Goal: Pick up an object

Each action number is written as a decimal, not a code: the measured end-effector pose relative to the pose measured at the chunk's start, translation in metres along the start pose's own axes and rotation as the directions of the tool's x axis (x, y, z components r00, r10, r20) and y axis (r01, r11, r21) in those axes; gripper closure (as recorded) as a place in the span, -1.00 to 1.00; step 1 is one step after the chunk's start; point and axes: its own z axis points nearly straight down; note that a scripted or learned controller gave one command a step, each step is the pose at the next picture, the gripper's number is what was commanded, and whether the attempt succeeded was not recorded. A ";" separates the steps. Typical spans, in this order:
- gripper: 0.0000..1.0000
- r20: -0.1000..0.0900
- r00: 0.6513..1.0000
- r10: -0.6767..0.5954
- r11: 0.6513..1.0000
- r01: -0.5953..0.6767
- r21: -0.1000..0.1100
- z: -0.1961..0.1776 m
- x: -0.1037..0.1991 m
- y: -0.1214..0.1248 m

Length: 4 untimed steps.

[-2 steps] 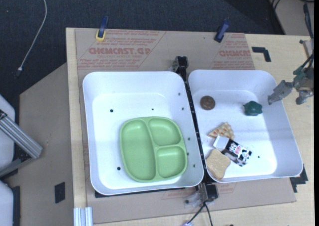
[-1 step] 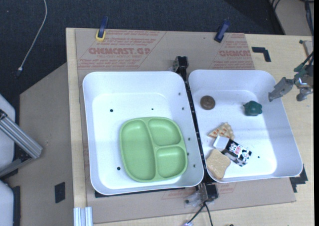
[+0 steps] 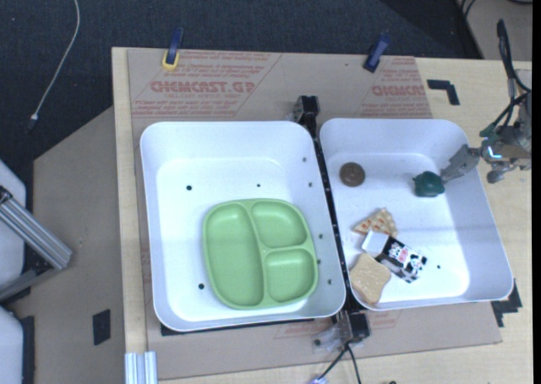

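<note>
Toast-coloured cracker [image 3: 368,278] lies at the near edge of the right bin [image 3: 486,230], touching a small black-and-white packet [image 3: 399,257]; just behind them sits a waffle-like piece [image 3: 376,222]. These three cluster toward the bin's near left corner, likely dropped loose as pick targets. A brown disc [image 3: 352,174] rests alone near the far left corner, and a dark green lump [image 3: 428,184] sits toward the far right edge. The left bin [image 3: 169,205] holds a green divided plate [image 3: 259,252], lying flat toward its near edge.

Reaching in over the right bin's far right edge, the gripper [image 3: 456,164] hangs low, just beside the green lump, its grey tip angled down toward it. Whether the jaws are open or closed cannot be told. Judging by this pose, the lump is the likely target; nothing shows as lifted.
</note>
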 end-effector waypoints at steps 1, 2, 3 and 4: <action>-1.00 0.000 1.000 0.000 1.000 0.000 0.001 0.044 0.002 0.006; -1.00 -0.001 1.000 0.000 1.000 0.000 0.001 0.087 0.004 0.004; 1.00 0.003 1.000 0.000 1.000 0.000 -0.005 0.074 0.003 0.005; 1.00 0.004 1.000 0.000 1.000 0.001 -0.009 0.024 -0.001 0.015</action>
